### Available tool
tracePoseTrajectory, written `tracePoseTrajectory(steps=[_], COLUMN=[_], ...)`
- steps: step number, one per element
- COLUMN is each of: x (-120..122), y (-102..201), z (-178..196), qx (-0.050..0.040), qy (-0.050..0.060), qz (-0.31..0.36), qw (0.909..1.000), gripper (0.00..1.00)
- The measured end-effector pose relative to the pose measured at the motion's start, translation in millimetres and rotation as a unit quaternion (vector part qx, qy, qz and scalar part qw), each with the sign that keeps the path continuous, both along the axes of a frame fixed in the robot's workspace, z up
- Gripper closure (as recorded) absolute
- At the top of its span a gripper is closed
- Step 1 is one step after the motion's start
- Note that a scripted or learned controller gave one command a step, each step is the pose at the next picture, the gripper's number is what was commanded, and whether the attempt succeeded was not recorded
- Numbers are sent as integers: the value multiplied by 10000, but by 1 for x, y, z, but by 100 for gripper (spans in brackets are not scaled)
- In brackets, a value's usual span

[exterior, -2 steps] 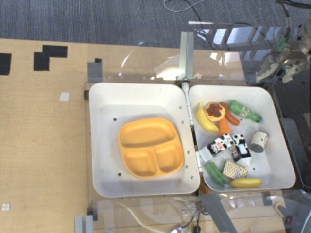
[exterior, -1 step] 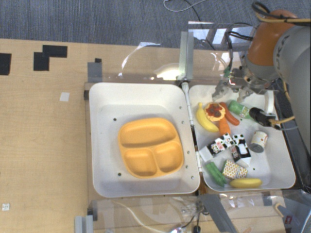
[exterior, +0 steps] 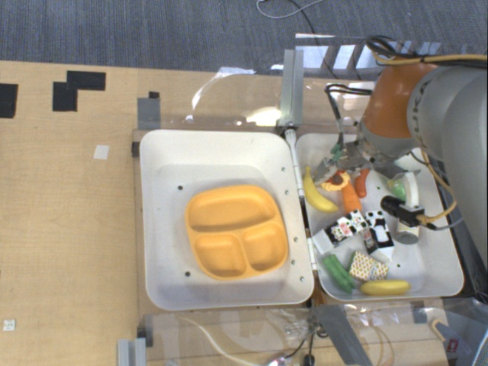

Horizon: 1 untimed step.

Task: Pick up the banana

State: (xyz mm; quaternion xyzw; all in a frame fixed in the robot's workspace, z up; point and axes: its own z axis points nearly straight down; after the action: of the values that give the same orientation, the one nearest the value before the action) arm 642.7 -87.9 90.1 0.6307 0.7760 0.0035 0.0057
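Taking stock for you, operator: 2 white bins on the surface, contents as follows.

Item 1, hand [exterior: 341, 171]: low over the far-left part of the right bin [exterior: 431, 261], the arm reaching in from the right. It sits just beside the far banana, which suggests that fruit is the target. You cannot tell from this angle whether the hand is released or clenched, and you see nothing held in it.

Item 2, far banana [exterior: 316, 193]: curved, lying along the bin's left wall. So close to the wall, it probably offers you room on 1 side only.

Item 3, near banana [exterior: 385, 287]: flat along the near edge, well apart from the hand.

Item 4, carrot [exterior: 351, 198]: orange, just beside the far banana and close under the hand. Judge it the main obstruction.

Item 5, black-and-white blocks [exterior: 347, 226]: 2, mid-bin, between the 2 bananas.

Item 6, patterned block [exterior: 366, 266]: just beside the near banana.

Item 7, green vegetable [exterior: 338, 273]: near-left corner.

Item 8, green-and-white piece [exterior: 404, 185]: right of the hand, too small to name.

Item 9, left bin [exterior: 164, 204]: holds 1 orange tray [exterior: 235, 231] with 3 compartments. It plays no part in the pick.
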Motion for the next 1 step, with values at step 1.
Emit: tracePoseTrajectory(steps=[1], x=[-44], y=[82], z=[96], qx=[27], qy=[38], qz=[-1530], qw=[9882], gripper=[0])
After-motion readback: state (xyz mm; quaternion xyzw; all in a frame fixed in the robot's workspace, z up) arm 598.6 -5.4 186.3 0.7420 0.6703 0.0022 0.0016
